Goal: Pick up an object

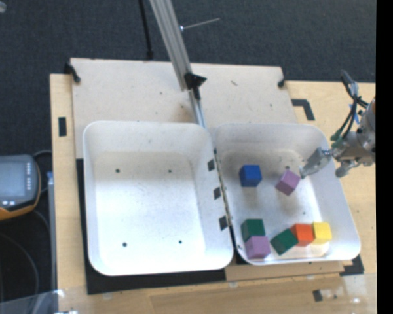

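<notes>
A: Where do you find the pincer?

B: Look to the right edge, over the right bin. One finger slants down toward the bin's middle and a second stub shows to its right; the two stand apart, so you can read it as released, with nothing between them.

A: What lies closest to it?

B: You'll see a purple block just left of the lower fingertip, tilted on the bin floor, very close to the tip. Whether they touch I cannot tell.

A: And farther out?

B: Left of that purple one sits a blue block. Along the near wall you have a cluster: a green block with a second purple block in front of it, then a darker green block, an orange block and a yellow block running rightward.

A: Beyond that bin?

B: The left bin sits beside it on the surface, and a metal post rises from the far side between them.
</notes>
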Robot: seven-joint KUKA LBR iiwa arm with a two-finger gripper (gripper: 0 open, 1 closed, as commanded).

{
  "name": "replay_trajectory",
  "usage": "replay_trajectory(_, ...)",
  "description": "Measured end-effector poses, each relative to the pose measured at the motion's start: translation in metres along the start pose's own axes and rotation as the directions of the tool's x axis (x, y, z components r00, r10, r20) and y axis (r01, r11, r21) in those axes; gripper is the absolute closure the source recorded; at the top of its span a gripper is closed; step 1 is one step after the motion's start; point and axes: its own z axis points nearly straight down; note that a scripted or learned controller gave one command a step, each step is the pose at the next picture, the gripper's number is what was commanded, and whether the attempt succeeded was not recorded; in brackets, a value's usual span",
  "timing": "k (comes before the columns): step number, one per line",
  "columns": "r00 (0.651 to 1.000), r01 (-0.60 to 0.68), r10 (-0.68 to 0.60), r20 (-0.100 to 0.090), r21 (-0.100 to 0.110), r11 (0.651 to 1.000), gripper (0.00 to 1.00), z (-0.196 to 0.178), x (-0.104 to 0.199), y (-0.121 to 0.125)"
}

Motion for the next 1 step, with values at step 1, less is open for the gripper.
replay_trajectory(1,1.000,-0.001,0.001,0.003,-0.004,1.000,0.00,-0.0399,-0.0208,0.0188)
